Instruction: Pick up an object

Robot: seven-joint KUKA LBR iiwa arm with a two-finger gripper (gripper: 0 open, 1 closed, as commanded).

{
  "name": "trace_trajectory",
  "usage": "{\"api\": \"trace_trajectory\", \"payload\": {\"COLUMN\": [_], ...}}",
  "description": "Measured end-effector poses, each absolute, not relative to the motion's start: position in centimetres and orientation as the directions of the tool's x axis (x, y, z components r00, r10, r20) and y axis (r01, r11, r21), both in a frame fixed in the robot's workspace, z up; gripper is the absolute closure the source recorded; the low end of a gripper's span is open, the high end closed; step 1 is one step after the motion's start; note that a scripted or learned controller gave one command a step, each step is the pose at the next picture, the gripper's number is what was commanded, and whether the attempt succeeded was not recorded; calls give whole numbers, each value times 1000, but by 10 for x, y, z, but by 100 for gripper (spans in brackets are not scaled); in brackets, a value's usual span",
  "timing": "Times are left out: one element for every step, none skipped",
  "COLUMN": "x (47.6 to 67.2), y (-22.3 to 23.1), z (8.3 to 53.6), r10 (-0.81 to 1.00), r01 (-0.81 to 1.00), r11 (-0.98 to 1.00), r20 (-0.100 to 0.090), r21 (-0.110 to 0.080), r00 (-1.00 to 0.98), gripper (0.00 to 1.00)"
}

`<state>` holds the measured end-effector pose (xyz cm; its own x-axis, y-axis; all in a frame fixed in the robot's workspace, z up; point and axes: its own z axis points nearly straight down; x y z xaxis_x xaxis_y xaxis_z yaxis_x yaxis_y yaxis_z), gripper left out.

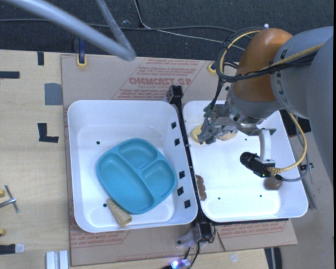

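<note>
My gripper (209, 131) is low in the right bin (241, 206), near its back left corner. A pale tan flat object (228, 134) lies right under it, showing on both sides of the gripper. The grey arm with its orange band (266, 46) comes in from the right and hides the rest of that object. A small brown piece (200, 187) rests against the right bin's left wall. Another brownish piece (273, 184) sits toward the front right, beside a black part on the arm's cable (255, 164).
The left bin (81, 122) holds a blue divided plate (136, 174) and a tan cork-like cylinder (118, 212) at its front. A black divider (182, 144) runs between the two bins. Both bins stand on a cardboard sheet (157, 77).
</note>
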<state>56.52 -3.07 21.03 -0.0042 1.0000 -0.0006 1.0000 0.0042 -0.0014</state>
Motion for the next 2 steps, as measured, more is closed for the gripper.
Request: {"api": "trace_trajectory", "payload": {"x": [575,580], "y": [16,75], "z": [205,214], "r10": [1000,1000], "r01": [1000,1000], "r11": [4,3], "r20": [0,0], "r21": [-2,-2], "r00": [-4,-3], "gripper": [100,100]}}
